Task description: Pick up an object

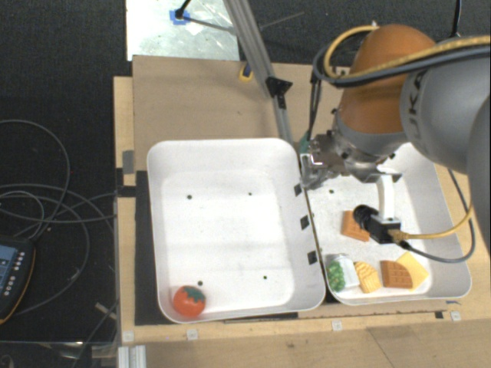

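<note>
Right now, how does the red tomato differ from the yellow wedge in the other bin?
The tomato is red and round with a green top, while the yellow wedge is pale and angular. The tomato lies alone in the left bin. The wedge lies in the right bin, close against an orange waffle piece. Both sit near the front edge of their bins.

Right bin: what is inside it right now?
The right bin holds an orange cracker mid-bin and, along its near edge, a green toy, a yellow slice, a waffle and a cheese wedge. The arm covers its far part, hiding anything there.
</note>
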Robot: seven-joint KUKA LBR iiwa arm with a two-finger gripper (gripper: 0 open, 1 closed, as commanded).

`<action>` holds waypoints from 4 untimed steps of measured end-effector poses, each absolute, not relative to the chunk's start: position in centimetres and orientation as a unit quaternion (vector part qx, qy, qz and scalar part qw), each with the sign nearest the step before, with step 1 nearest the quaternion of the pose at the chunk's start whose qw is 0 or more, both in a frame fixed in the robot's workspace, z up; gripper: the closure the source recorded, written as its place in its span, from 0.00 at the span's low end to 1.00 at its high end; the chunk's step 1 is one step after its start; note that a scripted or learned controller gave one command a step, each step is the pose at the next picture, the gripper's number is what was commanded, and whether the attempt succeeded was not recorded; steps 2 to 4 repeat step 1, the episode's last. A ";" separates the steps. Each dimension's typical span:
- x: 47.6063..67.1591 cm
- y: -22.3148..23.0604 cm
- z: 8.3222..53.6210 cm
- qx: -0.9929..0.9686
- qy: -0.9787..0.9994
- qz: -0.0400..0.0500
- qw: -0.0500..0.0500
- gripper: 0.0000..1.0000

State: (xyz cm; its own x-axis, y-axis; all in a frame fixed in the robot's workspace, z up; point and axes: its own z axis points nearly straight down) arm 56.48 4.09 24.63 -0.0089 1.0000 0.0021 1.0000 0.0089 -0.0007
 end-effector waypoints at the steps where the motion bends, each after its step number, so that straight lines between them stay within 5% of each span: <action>1: 55.0 9.6 24.6 -0.703 -0.711 -0.001 0.001 1.00; 4: 55.0 9.6 24.6 -0.703 -0.711 -0.001 0.001 1.00</action>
